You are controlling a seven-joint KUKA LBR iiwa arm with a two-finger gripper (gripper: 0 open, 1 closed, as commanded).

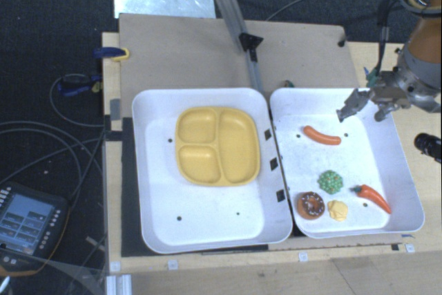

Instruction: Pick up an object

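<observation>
The grey two-finger gripper (364, 109) hangs over the upper part of the right-hand shallow white bin (407, 173), its two dark fingers spread apart with nothing between them. Just below and to its left lies the nearest candidate, a smooth orange-red toy sausage (322, 136), resting flat and slightly slanted on the bin floor. Lower in the same bin sit a knobbly green toy broccoli head (331, 182), a brown ringed toy doughnut (311, 205), a small pale yellow lump (338, 210) (too small to identify) and an orange toy carrot with a green tip (373, 197). The left white bin (155, 211) holds a yellow plastic divided plate (217, 146).

The step in hand looks like the approach. To do it well, the gripper should centre over the sausage, turn so its fingers straddle the narrow width rather than the length, then descend fully before closing; a closure near one end would likely let it pivot out.
</observation>
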